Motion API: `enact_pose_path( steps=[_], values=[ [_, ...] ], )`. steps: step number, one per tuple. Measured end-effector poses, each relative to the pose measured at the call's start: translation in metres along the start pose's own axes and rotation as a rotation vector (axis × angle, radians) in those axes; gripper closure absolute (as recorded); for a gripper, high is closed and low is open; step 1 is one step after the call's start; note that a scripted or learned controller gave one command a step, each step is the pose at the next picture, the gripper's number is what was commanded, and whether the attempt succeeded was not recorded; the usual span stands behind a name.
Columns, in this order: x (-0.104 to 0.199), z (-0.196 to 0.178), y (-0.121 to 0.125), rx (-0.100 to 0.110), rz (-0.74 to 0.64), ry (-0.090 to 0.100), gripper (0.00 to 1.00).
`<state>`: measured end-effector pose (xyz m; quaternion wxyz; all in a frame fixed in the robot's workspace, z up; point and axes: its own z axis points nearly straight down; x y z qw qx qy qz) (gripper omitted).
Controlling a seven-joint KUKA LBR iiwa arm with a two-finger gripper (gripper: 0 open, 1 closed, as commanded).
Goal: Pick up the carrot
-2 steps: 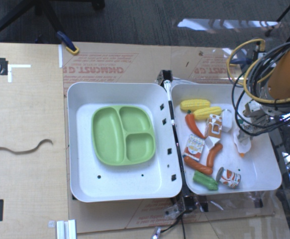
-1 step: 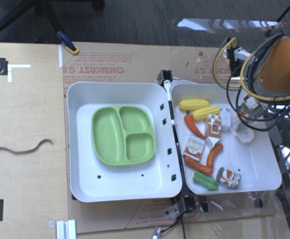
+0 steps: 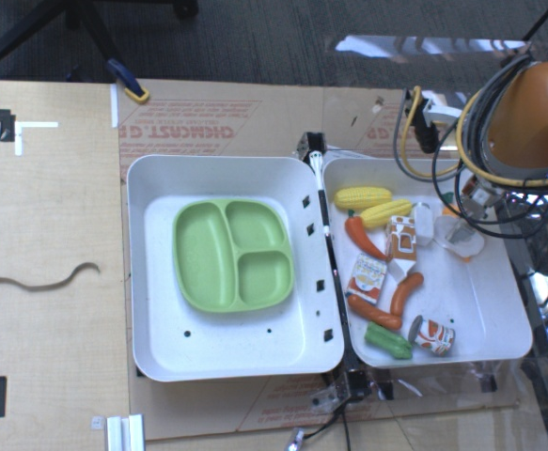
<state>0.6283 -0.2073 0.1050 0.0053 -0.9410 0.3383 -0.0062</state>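
Hand (image 3: 462, 235) hovering over the right bin (image 3: 499, 322), apart from the carrot (image 3: 369, 311).

Cannot tell whether the hand is clenched or released; nothing seen grasped in it. Carrot lying flat in the right bin, well down and to the left of the hand, leafy green end pointing toward the near rim. Just right of the carrot, a sausage (image 3: 405, 292) and a small can (image 3: 433, 334); just above it, a small carton (image 3: 367, 278). Beside the hand on its left, a second carton (image 3: 402, 236), then a red pepper (image 3: 363, 236). Up and left of the hand, corn (image 3: 363, 196) and a banana (image 3: 386, 213). Far left of the hand, a green divided plate (image 3: 234, 254) in the left bin (image 3: 151, 280).
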Motion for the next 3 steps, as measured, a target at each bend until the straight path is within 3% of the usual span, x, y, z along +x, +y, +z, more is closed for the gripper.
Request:
enact_pose_path(
  steps=[1, 3],
  values=[
    [-0.007, 0.001, -0.002, -0.001, -0.408, 0.0, 1.0],
    [-0.008, -0.019, -0.008, 0.007, -0.41, 0.002, 1.0]
  ],
)
